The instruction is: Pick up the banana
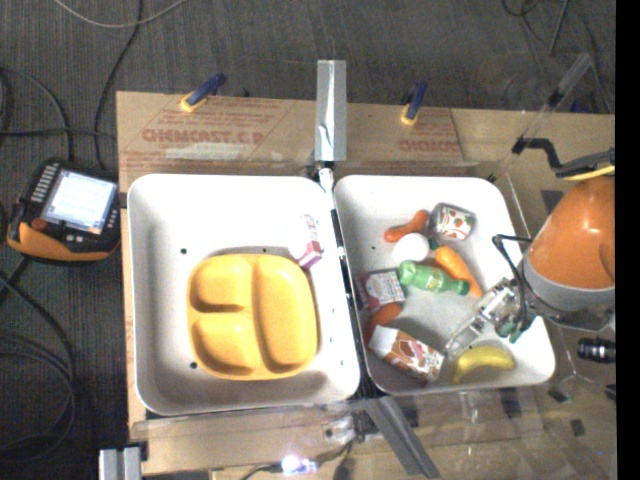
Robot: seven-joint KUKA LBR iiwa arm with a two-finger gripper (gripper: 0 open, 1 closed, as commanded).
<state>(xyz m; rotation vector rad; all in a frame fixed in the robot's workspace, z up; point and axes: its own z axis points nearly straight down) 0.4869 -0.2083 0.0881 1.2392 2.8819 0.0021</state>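
Banana (484,361) is lying in the front right corner of your right bin (520,238), next to a small carton (405,354), with the gripper (497,311) sitting just above it near the right wall, and you can't tell how open it is.

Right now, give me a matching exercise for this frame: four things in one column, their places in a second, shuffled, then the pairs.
Things:
1. banana
2. yellow tray
3. green bottle
4. claw

Places:
A. left bin
B. middle of the right bin
C. near corner of the right bin
D. just above the banana

Pairs: 1-C, 2-A, 3-B, 4-D
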